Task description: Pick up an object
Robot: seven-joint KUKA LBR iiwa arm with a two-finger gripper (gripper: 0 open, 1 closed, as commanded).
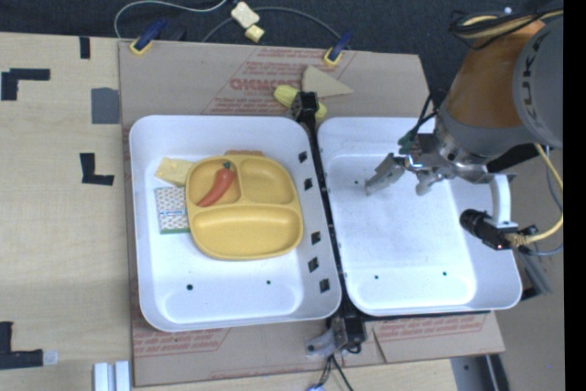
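Risk, as judged: a grab closing on nothing, since the pincer (pixel 401 175) hangs over the right bin (pixel 412 288), well apart from every loose item; a long reach toward 9 o'clock needed, with the black divider (pixel 316 197) between the bins liable to be clipped on the crossing. Further risk: fingers sliding off the smooth, shallow yellow plate (pixel 245 207), or catching its rim and dragging the whole pile instead of lifting one piece. Pincer state: two grey fingers spread apart, nothing between them. Candidate items, all in the left bin (pixel 156 288), toward its 12 o'clock half: yellow three-section plate, glossy; small orange-red pepper (pixel 218 185), tapered and slightly curved, lying in the plate's section at 10 o'clock; pale yellow wedge (pixel 172 169) and patterned packet (pixel 170 209), both tucked against the plate's 9 o'clock edge. Pepper judged the easiest pick: narrow, raised, exposed.
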